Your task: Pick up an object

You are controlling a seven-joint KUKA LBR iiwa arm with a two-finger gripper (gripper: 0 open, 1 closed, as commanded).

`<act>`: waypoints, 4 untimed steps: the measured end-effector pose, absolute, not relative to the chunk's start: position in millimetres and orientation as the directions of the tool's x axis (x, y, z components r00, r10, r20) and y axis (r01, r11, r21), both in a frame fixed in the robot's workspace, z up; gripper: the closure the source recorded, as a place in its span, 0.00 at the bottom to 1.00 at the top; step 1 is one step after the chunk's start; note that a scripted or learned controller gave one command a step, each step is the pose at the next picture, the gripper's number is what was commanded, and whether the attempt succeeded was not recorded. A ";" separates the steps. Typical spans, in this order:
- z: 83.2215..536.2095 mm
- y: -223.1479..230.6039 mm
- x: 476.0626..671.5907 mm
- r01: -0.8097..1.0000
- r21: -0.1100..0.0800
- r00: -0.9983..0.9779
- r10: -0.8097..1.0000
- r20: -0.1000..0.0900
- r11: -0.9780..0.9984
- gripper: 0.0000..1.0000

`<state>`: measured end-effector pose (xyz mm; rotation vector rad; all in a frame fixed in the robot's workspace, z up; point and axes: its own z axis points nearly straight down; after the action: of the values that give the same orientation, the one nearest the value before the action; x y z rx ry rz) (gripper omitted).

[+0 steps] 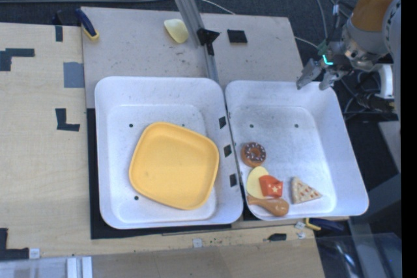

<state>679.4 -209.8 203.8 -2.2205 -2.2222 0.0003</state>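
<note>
Two white bins on bench, pincer over right bin's far rim, slightly open, holding nothing

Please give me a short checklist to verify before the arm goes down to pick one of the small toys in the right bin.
1. Gripper position: above the far right corner of the right bin, away from the toys. Not ok yet.
2. Gripper carries nothing: ok.
3. Finger opening: cannot tell.
4. Donut lies apart from the other toys: ok.
5. Red piece sits on the yellow slice, with the drumstick touching: not ok, crowded.
6. Pizza slice lies free but near the bin wall: ok, with care.
</note>
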 end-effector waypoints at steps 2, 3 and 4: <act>149.9 -198.9 678.2 1.000 -0.005 -0.001 1.000 0.001 0.001 0.00; 87.9 -193.1 676.1 1.000 -0.005 -0.001 1.000 0.001 0.001 0.00; 88.7 -192.6 676.2 1.000 0.000 -0.001 1.000 0.000 0.001 0.00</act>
<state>676.2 -192.6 88.7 -2.2204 -2.2226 0.0010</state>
